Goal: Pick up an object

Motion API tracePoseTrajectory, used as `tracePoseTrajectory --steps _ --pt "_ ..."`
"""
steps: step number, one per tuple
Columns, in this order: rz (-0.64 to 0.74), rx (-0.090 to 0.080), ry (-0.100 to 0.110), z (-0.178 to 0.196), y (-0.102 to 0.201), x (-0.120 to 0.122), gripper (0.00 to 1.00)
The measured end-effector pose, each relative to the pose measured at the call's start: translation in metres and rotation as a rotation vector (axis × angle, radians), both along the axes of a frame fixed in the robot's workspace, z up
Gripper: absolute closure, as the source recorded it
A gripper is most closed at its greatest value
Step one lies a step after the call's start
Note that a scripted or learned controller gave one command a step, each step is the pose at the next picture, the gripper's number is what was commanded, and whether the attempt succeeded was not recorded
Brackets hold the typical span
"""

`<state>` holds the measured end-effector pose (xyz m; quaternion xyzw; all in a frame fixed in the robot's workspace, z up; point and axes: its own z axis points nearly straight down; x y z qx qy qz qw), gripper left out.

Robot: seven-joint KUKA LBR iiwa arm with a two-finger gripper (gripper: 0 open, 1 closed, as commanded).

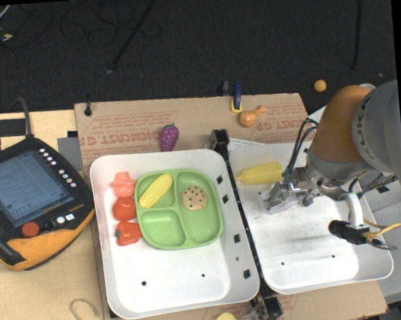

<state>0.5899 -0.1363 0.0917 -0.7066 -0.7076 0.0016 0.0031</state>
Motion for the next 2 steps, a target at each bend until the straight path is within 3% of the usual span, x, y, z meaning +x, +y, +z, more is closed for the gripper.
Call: tracePoseTrajectory --steps 1,2 --pt "-0.004 0.0 -0.004 0.013 -0.002 0.001 1.0" --pt "-0.007 -0.003 -0.01 0.074 -0.002 -0.006 1.0"
